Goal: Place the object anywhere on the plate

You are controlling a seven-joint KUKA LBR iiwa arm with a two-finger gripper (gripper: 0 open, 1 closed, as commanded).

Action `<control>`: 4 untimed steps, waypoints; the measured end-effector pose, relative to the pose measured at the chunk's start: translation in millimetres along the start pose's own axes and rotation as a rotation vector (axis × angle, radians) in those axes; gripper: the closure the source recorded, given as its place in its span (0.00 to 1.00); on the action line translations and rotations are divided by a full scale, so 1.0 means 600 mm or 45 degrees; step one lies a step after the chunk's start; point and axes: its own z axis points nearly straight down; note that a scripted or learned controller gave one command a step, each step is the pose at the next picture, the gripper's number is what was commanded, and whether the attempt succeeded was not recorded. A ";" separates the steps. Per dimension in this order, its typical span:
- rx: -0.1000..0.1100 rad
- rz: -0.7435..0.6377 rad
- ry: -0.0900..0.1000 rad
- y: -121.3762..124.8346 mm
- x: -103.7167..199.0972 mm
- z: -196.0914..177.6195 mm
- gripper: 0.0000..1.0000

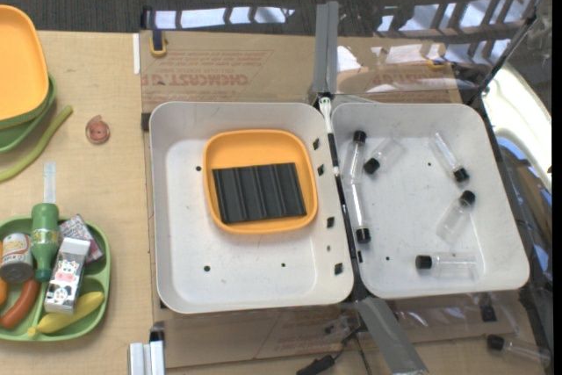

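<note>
In the left bin (176,277), an orange plate (260,147) lay in the upper middle, and one dark grey ribbed block (260,192) rested flat on it. The right bin (500,272) contained clear tubes with black caps (466,198). I counted six caps, but the transparent bodies were hard to make out against the white floor. At the lower left of the frame, a green tray (98,272), cut off by the edge, held toy food, among it one green bottle (44,234).
</note>
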 end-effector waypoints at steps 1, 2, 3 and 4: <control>0.000 0.000 0.000 0.000 0.000 0.000 0.00; -0.003 -0.553 0.001 0.030 0.093 -0.001 0.00; -0.007 -1.059 0.001 0.039 0.117 0.069 0.00; -0.005 -1.360 -0.001 0.030 0.018 0.264 0.00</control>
